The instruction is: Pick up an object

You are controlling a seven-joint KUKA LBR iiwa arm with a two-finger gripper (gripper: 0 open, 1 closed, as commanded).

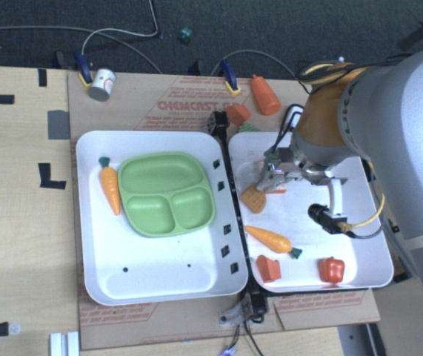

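Waffle-like tan piece (253, 198) in the right bin (367, 273) looks like the pick target: it lies near that bin's left wall, just below and left of the hand (276, 170). Hand hangs low over the bin floor, touching or almost touching the piece's upper edge; can't tell which from this angle. Can't tell how far the hand is open either, the tips are lost in metal clutter, and nothing is visibly held. Risks, my read: the piece looks flat and thin, so a closing hand could skate over it or shove it into the wall instead of gripping. Offset matters too, since the hand seems centred up-right of the piece and may catch only a corner, then drop it on lift. Other options in the same bin: carrot (270, 239) below, red block (268, 268) and red pepper (332, 270) near the front edge, all well apart from the hand. Left bin (92, 273) holds a green divided plate (167, 193) and a second carrot (110, 187). Orange piece (265, 96) sits out on the counter (18, 221) behind the bins.
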